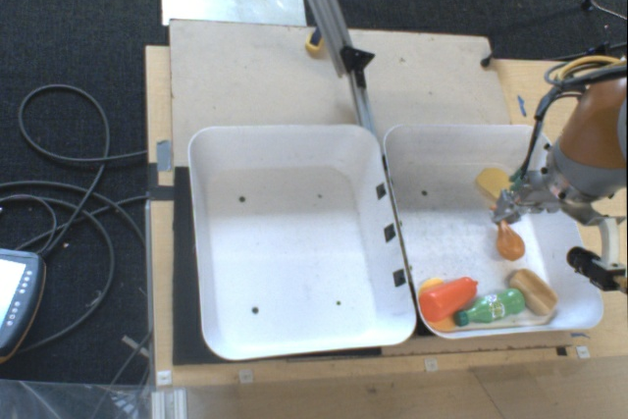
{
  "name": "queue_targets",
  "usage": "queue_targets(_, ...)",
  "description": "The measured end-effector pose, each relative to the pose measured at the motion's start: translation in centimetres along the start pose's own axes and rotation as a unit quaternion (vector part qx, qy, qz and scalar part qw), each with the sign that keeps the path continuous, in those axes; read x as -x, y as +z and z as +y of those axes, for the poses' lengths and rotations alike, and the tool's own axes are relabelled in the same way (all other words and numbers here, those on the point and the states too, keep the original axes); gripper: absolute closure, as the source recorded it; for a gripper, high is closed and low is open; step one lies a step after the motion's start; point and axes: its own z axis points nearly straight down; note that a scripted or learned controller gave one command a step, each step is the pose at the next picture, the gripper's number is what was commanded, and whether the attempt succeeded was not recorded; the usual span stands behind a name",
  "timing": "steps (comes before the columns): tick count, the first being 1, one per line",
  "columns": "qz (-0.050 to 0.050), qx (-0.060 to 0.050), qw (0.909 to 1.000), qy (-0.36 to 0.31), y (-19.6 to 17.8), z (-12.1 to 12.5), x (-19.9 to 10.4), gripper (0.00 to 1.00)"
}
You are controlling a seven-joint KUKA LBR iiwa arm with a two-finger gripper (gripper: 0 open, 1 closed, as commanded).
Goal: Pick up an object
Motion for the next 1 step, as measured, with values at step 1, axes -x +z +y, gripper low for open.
queue_targets(1,-0.001,0.002,1.0,-0.003,-6.26,0.51,-0.57,1.0)
